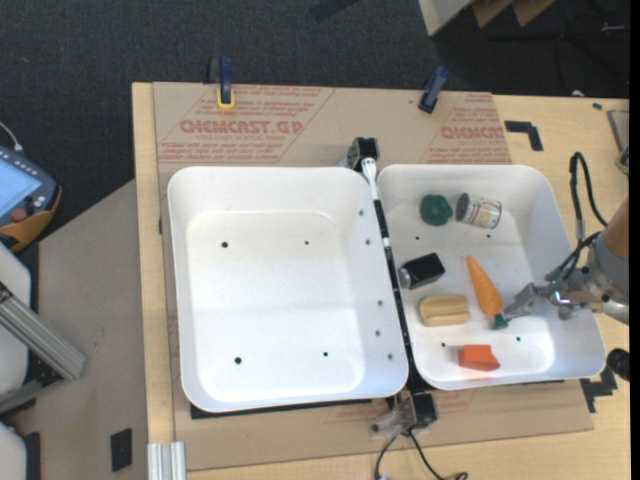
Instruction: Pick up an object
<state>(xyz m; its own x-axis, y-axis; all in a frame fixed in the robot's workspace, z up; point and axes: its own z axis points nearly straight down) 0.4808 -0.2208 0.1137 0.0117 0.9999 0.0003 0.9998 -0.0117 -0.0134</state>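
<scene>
The right bin (540, 193) is a shallow tray of smooth white plastic with rounded corners, and everything loose lies in it. A toy carrot (485, 286), a tapered orange cone with a green stub at its lower end, lies aslant near the bin's middle. Left of the carrot sits a small black block (422, 269), matte and boxy. Just below that block is a tan, rounded oblong (444, 310) like a bread roll. Below the carrot's green end, near the bin's front wall, lies a flat red-orange wedge (478, 358). Above the carrot, toward the back wall, rest a dark green round lump (435, 209) and, just beside it, a small clear jar (479, 211) lying on its side.

The gripper (522, 302) reaches in over the bin's right wall, its thin metal fingers pointing at the carrot's green end and close to it. Whether the fingers are spread or closed cannot be told, and nothing is seen between them.

The left bin (190, 268), of the same glossy white, touches the right bin along a black clip strip (385, 243).
</scene>
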